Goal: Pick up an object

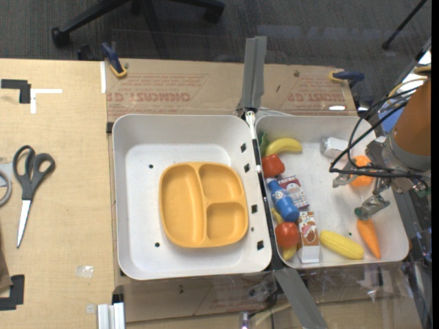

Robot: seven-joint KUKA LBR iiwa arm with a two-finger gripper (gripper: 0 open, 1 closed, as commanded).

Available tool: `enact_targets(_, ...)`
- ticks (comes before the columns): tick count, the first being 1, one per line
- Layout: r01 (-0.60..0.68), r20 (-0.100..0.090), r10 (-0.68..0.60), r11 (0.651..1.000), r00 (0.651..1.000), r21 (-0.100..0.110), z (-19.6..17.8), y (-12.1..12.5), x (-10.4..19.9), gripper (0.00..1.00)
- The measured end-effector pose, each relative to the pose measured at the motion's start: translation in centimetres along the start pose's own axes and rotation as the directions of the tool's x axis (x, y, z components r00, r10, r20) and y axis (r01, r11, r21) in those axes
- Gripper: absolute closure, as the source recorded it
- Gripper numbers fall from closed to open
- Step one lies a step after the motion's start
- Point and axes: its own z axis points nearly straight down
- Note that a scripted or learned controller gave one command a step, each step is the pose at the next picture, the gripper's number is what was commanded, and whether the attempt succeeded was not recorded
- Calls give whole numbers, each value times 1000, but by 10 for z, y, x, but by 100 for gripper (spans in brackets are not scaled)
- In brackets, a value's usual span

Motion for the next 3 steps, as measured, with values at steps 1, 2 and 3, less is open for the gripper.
enact_targets(1, -9, -12, 9, 1000, 1000, -6, 20, 18, 48, 0)
enact_targets(2, 90, -9, -90, 996, 996, -5, 19, 99, 20, 0)
enact_targets(3, 132, -8, -132, 991, 991, -4, 19, 125, 7, 0)
